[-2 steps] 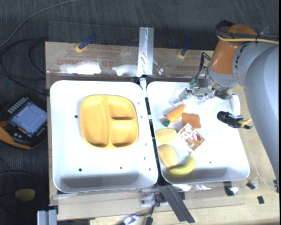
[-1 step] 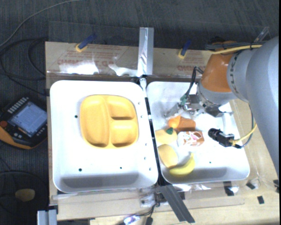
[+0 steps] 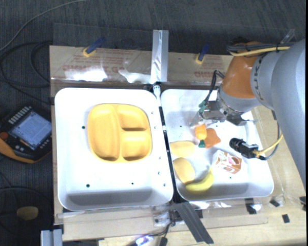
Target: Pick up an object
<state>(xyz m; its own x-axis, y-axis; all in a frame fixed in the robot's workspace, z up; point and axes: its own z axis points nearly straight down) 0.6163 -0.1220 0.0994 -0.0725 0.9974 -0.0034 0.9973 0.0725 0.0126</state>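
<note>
1. Camera view, right bin [image 3: 262, 186]: I watch the arm [image 3: 262, 81] reach in from the right, its gripper [image 3: 211, 113] low over the bin's upper middle. Whether the claw is apart or together, I cannot tell; nothing visibly sits between its tips.
2. Camera view, the targets: an orange carrot-like toy [image 3: 206, 136] lies just below the gripper, closest to it. A banana [image 3: 201, 182], two pale rounded pieces [image 3: 183, 160] and a small printed packet [image 3: 228, 163] cluster lower in the same bin.
3. Camera view, left bin [image 3: 66, 137]: a yellow divided tray [image 3: 119, 131] rests alone, well apart from the action.
4. Risk, as I judge it: the carrot toy is small and rounded, so an off-centre close could squirt it aside. The crowded pile invites a glancing hit.
</note>
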